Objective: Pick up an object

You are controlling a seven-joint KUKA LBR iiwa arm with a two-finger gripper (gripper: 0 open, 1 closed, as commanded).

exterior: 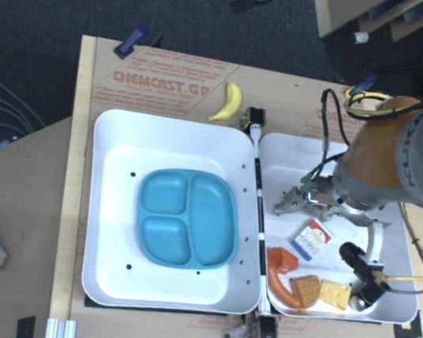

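My gripper (290,200) hangs low over the left half of the right bin (295,150), pointing left, open with nothing between its fingers. Just below and right of it lies a small white box with blue and red print (311,239), apart from the gripper. Along the bin's front edge sit a red curved piece (281,274), a brown cookie-like piece (305,289) and a yellow cheese-like block (335,293), touching one another. The arm's grey and orange wrist (391,154) covers the bin's back right part.
The left bin (121,133) holds a blue divided plate (186,218). A yellow banana (227,103) lies on the bench behind the bins, and a blue object (132,41) sits at the bench's far left corner. Cables run over the right bin's rim.
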